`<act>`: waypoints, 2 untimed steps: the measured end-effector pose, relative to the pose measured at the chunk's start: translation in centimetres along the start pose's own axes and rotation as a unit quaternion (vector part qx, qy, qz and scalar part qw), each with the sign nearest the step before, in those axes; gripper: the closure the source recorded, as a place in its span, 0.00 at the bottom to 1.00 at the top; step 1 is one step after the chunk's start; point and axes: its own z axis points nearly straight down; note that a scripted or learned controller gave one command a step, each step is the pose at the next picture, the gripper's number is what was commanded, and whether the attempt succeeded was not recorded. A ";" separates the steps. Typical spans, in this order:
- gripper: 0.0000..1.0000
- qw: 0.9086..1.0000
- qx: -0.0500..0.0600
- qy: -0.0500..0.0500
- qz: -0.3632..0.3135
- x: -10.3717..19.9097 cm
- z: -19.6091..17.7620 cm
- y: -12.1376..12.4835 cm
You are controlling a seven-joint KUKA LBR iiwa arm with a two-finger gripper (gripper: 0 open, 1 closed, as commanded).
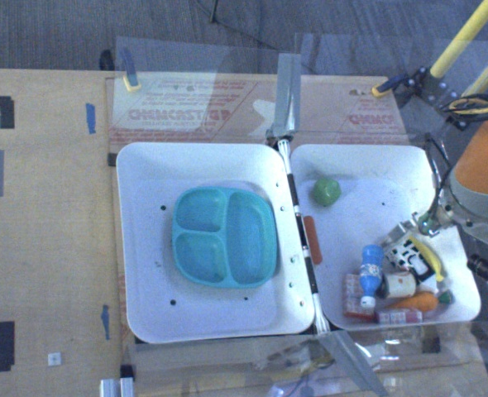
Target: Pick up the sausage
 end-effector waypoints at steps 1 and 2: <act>1.00 1.000 -0.003 -0.004 0.002 -0.4 -1.2 0.0; 1.00 0.989 0.000 -0.002 0.147 2.0 0.1 9.4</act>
